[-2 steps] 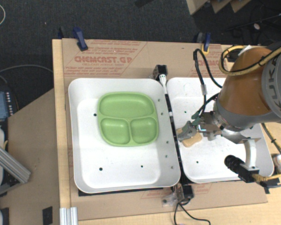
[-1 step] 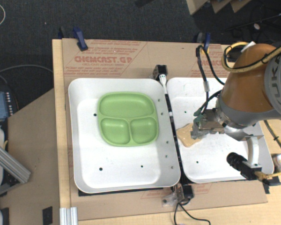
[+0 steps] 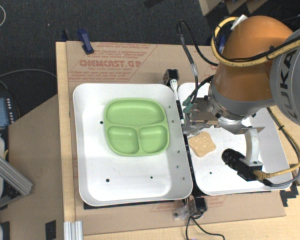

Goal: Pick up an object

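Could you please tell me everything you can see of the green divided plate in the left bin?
The green plate is pale lime, of what looks like smooth plastic, with rounded corners. It has three compartments: one wide one along the far side and two smaller ones side by side nearer the camera. All three look empty. It lies flat and right way up on the floor of the left bin, toward its far half, with nothing else touching it.

Grey arm [image 3: 285, 84] with glossy orange band [image 3: 252, 39], draped in black and yellow cables [image 3: 277, 174].

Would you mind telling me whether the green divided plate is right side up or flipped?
Right side up: the green divided plate shows its three hollow compartments facing upward.
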`<state>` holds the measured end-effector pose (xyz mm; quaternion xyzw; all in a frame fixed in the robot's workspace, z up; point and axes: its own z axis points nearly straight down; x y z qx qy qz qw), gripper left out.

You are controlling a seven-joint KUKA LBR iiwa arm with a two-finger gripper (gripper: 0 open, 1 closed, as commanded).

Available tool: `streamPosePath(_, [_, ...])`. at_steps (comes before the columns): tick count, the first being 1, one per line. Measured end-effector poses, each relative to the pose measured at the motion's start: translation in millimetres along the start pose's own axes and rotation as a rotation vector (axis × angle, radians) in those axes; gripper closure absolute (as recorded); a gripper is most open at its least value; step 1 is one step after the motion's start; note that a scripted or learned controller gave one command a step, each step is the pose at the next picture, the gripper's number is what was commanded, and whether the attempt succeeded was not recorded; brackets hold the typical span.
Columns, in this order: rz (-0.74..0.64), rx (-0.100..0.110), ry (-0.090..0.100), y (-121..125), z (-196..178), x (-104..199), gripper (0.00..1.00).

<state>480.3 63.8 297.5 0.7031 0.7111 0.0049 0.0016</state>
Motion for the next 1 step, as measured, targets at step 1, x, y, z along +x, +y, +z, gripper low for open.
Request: streamPosePath(1, [0.011,-0.004,-0.005,32.4,-87.0,-23.0,1.0])
